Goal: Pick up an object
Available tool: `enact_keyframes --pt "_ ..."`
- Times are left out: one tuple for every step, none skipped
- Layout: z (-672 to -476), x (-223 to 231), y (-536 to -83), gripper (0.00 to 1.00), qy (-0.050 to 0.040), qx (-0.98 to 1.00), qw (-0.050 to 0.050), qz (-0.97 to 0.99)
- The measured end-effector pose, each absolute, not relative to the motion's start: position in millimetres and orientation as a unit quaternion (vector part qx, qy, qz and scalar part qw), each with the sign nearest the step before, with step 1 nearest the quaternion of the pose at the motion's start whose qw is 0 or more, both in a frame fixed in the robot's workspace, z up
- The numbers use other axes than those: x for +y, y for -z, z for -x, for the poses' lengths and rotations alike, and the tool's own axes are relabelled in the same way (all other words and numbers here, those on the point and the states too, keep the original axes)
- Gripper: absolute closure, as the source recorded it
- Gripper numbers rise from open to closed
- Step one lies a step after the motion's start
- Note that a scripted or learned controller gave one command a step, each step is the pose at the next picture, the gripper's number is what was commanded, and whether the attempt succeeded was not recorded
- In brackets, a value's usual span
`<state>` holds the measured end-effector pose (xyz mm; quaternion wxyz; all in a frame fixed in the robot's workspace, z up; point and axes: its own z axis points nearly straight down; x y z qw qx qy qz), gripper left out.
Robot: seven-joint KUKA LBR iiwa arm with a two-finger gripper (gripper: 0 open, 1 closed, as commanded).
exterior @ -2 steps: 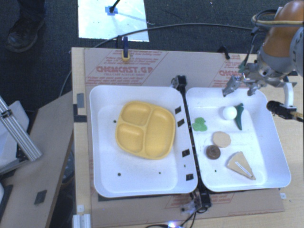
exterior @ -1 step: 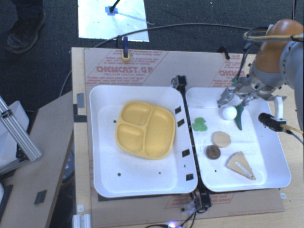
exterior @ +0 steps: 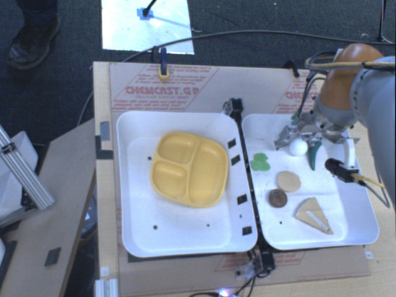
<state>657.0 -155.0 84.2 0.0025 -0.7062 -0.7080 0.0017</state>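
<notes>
While the grey KUKA arm with its orange band (exterior: 346,73) reaches in from the right, we see its 2-finger gripper (exterior: 301,142) lowered into the far part of the right shallow white bin (exterior: 365,218). Between its splayed metal and teal fingers (exterior: 312,155) sits a small white ball (exterior: 299,147), which the fingers flank; we cannot tell whether they press on it or merely stand beside it, so the gripper's state stays unclear to us.

Nearer the divider lies a small green leafy piece (exterior: 260,162). Just toward the front of it rests a round tan disc (exterior: 288,181), and touching or almost touching that disc's front-left is a smaller dark brown round object (exterior: 278,198). To the right of the brown one lies a tan wedge-shaped piece (exterior: 314,216), apart from the others.

We find 1 yellow plastic plate with 3 compartments (exterior: 189,168) in the left shallow white bin (exterior: 136,228), lying flat near its middle. Both bins sit side by side on the counter (exterior: 198,82), over a sheet printed with red lettering.
</notes>
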Motion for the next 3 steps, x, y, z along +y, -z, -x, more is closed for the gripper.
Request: enact_keyframes --pt "-659.2 -155.1 -96.3 1.00 -0.0004 -0.708 0.001 0.706" --pt "-660.4 -162.5 -141.0 1.00 0.0008 -0.707 -0.002 0.707" --pt "-655.2 -169.9 -192.4 1.00 0.0008 -0.707 -0.002 0.707"
